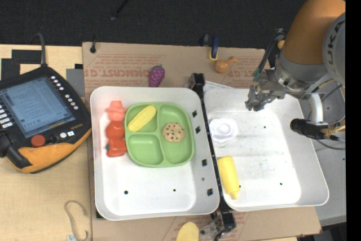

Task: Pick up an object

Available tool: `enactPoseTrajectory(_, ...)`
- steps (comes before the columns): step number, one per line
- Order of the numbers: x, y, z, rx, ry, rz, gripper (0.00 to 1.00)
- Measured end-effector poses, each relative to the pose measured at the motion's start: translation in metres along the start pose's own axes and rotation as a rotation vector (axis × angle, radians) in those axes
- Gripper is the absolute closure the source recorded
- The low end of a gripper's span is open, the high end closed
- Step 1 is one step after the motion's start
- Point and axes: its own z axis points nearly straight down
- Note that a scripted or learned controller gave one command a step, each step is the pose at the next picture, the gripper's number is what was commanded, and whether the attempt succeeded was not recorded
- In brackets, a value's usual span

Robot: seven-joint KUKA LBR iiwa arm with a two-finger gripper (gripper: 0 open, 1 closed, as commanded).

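1. The cardboard sheet (169, 65) under the two bins carries red printed lettering along its far edge, just behind the left bin (107, 189). The print appears upside down from the camera's side and cannot be made out with certainty.
2. A second strip of the same red print runs along the cardboard's far edge to the right of the first, behind the right bin (304, 189); it is also too faint to read.
3. The handheld control pad (39, 115), left of the left bin, has a lit screen with lines of text too small to read.
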Motion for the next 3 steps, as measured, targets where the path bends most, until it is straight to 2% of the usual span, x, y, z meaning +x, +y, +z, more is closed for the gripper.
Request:
enactPoseTrajectory(1,0.059,-0.009,-0.004,0.0,0.0,-0.002,1.0)
enactPoseTrajectory(2,0.108,-0.027,-0.012,0.001,0.0,0.0,1.0)
enactPoseTrajectory(3,0.152,-0.046,0.004,0.002,-0.001,0.0,1.0)
